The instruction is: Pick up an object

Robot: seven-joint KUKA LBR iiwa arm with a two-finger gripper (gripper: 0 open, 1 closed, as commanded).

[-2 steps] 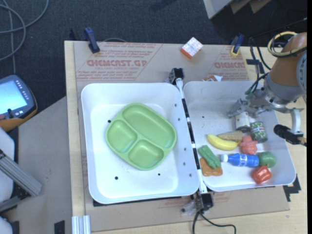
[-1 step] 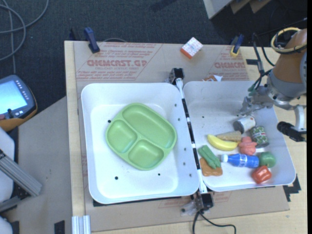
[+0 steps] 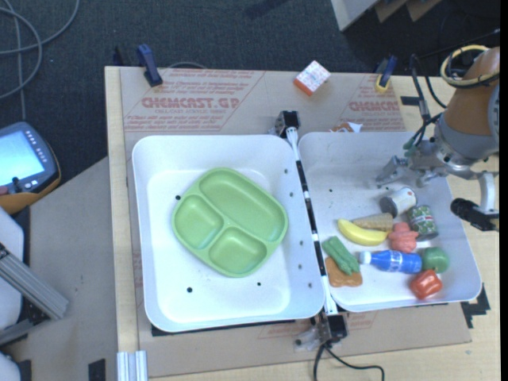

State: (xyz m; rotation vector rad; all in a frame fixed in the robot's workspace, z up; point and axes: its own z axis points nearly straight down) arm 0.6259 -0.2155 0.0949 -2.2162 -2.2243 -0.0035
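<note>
My gripper (image 3: 409,172) hangs over the back of the right bin (image 3: 341,165), its two grey fingers spread open with nothing between them. Just in front of it lies a grey-white cylinder (image 3: 399,200). A cluster of toys sits along the bin's front: a yellow banana (image 3: 361,231), a green pickle (image 3: 340,252) on an orange piece (image 3: 346,275), a blue bottle (image 3: 394,261), a pink-red toy (image 3: 403,236), a dark green can (image 3: 422,221), a green ball (image 3: 435,258) and a red pepper (image 3: 426,284).
A green divided plate (image 3: 230,221) lies in the left bin (image 3: 151,213). A small orange-and-white cube (image 3: 312,77) rests on the bench behind the bins. Blue clamps (image 3: 148,63) hold the board's back edge. The right bin's back left is bare.
</note>
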